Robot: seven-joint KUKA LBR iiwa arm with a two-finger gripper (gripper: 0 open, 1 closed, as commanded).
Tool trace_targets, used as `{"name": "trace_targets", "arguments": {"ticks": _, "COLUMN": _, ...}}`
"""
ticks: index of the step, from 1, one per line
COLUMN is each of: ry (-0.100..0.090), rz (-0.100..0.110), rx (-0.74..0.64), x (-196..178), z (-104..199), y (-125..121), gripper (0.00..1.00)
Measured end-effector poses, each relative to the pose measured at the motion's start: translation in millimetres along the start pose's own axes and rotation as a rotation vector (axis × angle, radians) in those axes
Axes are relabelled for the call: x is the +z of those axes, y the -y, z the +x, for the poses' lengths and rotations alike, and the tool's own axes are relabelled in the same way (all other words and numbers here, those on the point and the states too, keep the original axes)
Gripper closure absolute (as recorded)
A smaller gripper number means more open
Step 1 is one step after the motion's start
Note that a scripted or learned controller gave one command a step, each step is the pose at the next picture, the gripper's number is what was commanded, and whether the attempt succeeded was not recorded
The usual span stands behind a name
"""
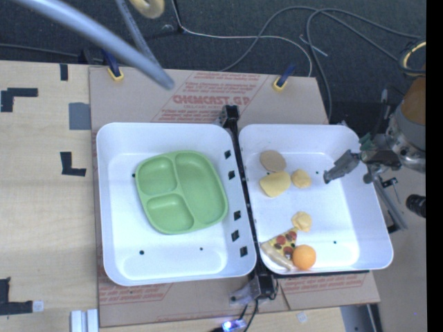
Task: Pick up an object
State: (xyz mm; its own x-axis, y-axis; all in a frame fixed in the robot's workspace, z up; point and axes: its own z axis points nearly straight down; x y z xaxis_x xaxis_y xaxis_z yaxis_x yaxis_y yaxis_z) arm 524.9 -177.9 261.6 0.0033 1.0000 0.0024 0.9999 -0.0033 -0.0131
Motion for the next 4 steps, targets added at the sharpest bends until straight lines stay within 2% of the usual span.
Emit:
{"name": "trace_targets", "arguments": {"ticks": 1, "ry": 0.003, "rz": -0.012, "rx": -0.004, "x": -6.6, "z": 0.5, "y": -2.2, "gripper": 0.0}}
{"name": "trace_targets", "arguments": {"ticks": 2, "ry": 0.003, "rz": -0.011, "rx": -0.004, "x": 41.6, "z": -1.2, "y": 6.4, "gripper": 0.0}}
{"name": "trace_targets", "arguments": {"ticks": 3, "ry": 0.002, "rz": -0.008, "rx": -0.004, "x": 89.8, "z": 7.6, "y": 3.1, "gripper": 0.0}}
{"name": "trace_targets", "arguments": {"ticks": 4, "ry": 0.002, "rz": -0.009, "rx": -0.003, "x": 147.3, "z": 0.4, "y": 8.3, "gripper": 0.0}}
